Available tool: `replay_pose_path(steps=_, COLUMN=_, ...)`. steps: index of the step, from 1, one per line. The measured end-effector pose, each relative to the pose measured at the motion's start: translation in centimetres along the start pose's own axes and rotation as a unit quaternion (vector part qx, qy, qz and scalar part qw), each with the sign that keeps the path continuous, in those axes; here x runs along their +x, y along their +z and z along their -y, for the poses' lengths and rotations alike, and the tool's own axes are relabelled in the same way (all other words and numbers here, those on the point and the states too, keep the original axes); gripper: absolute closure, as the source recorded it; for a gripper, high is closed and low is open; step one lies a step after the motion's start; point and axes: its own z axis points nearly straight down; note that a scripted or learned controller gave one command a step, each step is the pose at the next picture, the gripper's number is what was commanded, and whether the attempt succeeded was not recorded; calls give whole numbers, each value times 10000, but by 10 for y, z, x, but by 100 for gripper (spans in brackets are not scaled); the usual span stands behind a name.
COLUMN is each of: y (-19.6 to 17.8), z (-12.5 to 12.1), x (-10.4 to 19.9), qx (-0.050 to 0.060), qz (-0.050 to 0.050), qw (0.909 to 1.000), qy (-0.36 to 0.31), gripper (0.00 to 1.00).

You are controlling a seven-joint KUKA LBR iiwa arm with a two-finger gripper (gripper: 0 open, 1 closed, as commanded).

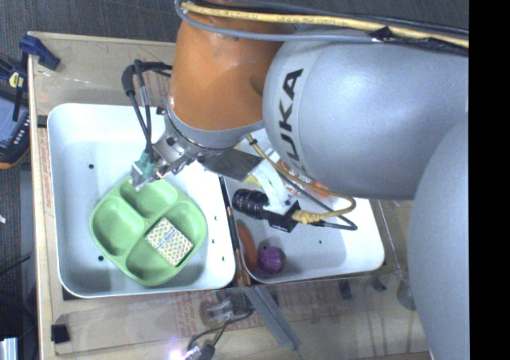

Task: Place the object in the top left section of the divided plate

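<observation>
Camera view looks down on two white bins. A green divided plate (131, 231) sits in the left bin (72, 151). A flat rectangular object (169, 241) with a yellow-green pattern lies in the plate's section at lower right in the picture, its long axis running diagonally from upper left to lower right. The gripper (146, 169) hovers over the plate's upper rim; the big orange and grey arm hides it mostly, so its fingers cannot be judged. In the right bin (351, 259) lie a purple ball (272, 258) and an orange-red item (248, 244), partly hidden.
</observation>
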Motion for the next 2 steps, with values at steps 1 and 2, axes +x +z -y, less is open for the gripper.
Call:
replay_pose_path(steps=1, y=-102, z=-36, x=6, qx=-1, qz=-1, qw=9944, qy=-1056, gripper=100)
replay_pose_path(steps=2, y=-132, z=-68, x=8, qx=-14, qz=16, qw=9133, qy=-4074, gripper=100)
